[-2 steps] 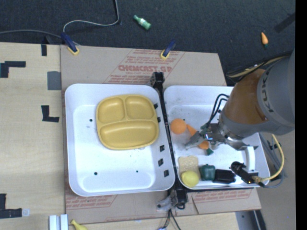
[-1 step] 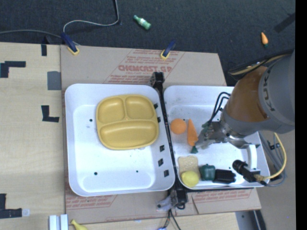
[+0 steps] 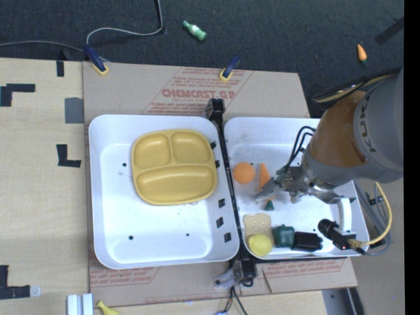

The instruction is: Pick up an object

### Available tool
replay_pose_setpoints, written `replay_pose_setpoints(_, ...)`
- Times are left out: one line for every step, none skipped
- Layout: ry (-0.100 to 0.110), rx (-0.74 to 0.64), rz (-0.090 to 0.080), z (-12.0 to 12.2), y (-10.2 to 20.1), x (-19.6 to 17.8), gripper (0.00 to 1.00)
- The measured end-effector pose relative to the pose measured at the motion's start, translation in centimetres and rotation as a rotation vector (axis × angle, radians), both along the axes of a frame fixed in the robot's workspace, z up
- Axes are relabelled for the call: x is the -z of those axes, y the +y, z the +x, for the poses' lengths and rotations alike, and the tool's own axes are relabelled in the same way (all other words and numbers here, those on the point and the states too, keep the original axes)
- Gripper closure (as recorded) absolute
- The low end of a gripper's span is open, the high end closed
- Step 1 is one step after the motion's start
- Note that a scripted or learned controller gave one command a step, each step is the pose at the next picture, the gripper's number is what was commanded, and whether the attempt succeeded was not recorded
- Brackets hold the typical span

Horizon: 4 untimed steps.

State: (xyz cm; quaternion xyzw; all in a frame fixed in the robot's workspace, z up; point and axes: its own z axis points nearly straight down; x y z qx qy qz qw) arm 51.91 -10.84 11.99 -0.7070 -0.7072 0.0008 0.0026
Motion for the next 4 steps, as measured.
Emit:
replay_pose_setpoints(0.001,-0.001,0.001,0.0,0.1,-0.9,1.00)
replay_pose_setpoints(0.001,-0.001,0.001,0.0,0.1,-0.9,0.00)
replay_pose_setpoints(-0.006,-0.001,-0.002,3.8,1.1,3.4,0.00)
replay_pose_setpoints(-0.008,0.000,-0.005,3.9,1.0,2.4,1.00)
